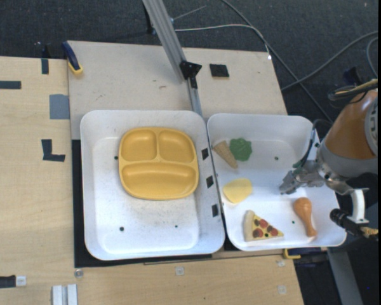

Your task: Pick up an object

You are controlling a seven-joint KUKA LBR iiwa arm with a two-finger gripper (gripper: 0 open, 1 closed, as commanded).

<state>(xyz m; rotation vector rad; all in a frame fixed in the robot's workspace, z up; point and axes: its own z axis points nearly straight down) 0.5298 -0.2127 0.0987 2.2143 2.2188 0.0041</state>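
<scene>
So this looks like the approach stage of the pick, nothing grabbed yet as far as I can see. The arm (352, 132) comes in from the right and the gripper (293, 182) is down inside the right bin (260, 121), near its right wall. Honestly the fingers are a small dark blur from this angle, so I can't tell if they're spread wide or pinched together, and I don't see anything sitting between them.

Closest candidate is the drumstick (305, 215), lying on the bin floor just beside the gripper, a bit toward the front edge and slightly further right. It's slanted, fat end nearer the gripper, bone end pointing to the front corner. They look apart, not touching.

Other stuff in that bin: a pizza slice (260, 227) at the front, a yellow chip-looking thing (237, 190) in the middle, and a cone (225, 152) touching a green broccoli piece (240, 149) toward the back left. The left bin (140, 243) just has a yellow divided plate (158, 162).

My guess for the next move: shift over the drumstick, line the fingers across its narrow shaft, go down and close. The right wall is close, so clearance could be tight.
</scene>
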